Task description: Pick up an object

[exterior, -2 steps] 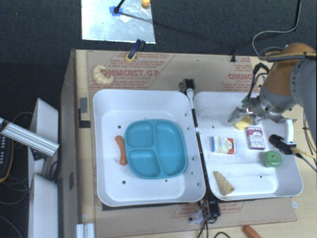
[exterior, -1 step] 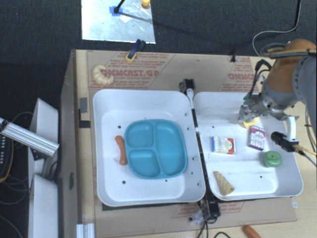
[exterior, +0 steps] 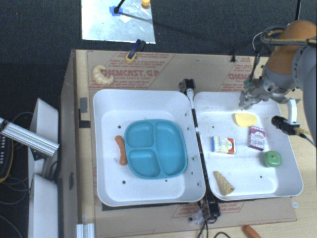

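The gripper (exterior: 246, 101) hangs above the right bin's (exterior: 287, 185) far edge; the yellow slice (exterior: 245, 119) (cheese-like) lies just beside it, ungrasped; I cannot tell how its jaws stand.

Open floor mid right bin (exterior: 292, 180), yellow piece (exterior: 245, 119), carton (exterior: 223, 145) flanking

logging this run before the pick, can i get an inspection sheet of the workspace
surface: cardboard-topped bench bearing left bin and right bin
job's things: in the right bin, yellow piece, small carton, purple packet, green round piece, cone
clutter: left bin holds blue divided tray with a sausage beside it
grippers: gripper over the right bin's far edge, near the yellow piece
cables: cable along the arm
surroundings: dark carpet, foil sheet
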Motion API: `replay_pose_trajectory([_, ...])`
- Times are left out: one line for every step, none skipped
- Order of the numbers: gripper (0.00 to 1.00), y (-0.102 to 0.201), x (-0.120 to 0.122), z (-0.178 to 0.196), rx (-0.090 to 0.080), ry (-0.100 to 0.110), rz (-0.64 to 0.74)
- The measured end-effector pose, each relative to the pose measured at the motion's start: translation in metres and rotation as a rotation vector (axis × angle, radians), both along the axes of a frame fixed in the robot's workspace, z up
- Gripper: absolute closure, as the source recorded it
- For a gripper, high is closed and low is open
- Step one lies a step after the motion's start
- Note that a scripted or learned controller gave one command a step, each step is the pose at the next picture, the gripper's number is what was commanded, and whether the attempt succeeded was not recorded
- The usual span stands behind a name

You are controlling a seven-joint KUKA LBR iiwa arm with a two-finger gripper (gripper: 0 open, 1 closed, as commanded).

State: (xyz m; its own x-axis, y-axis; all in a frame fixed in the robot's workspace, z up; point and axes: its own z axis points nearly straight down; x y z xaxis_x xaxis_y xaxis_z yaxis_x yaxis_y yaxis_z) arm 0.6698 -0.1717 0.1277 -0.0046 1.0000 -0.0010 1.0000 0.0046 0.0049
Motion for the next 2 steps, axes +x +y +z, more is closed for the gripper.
replay_pose_trajectory([0.0,0.0,0.0,-0.001,0.0,0.001,0.0])
replay_pose_trajectory([0.0,-0.02,-0.026,-0.043,0.0,0.004,-0.003])
